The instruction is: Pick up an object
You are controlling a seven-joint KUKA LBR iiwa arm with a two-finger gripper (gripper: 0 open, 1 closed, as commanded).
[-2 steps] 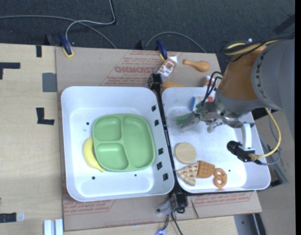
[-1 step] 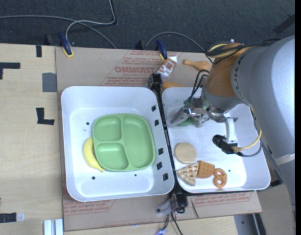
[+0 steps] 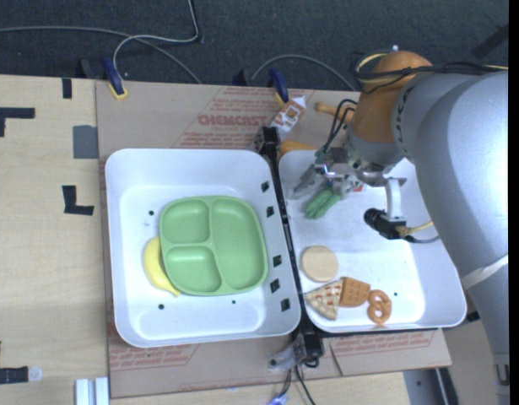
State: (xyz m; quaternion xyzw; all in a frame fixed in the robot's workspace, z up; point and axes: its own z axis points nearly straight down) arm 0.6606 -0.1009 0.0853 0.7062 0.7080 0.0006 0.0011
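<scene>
Green veggie toy (image 3: 321,203) lies near the top-left corner of the right bin (image 3: 428,298), right under the gripper (image 3: 331,178). Looks light and a bit rubbery, probably slick, so I'd pinch it across its narrow middle. Can't tell what the gripper's doing, the wrist blocks it. Cookie (image 3: 319,263), waffle (image 3: 324,300) and pretzel (image 3: 379,305) sit lower down in the same bin.

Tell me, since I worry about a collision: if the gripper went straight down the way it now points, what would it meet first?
Most likely the green toy vegetable lying right below the gripper in the right bin, then the bin floor. Depth is hard to judge from above, so it may already be touching it.
</scene>
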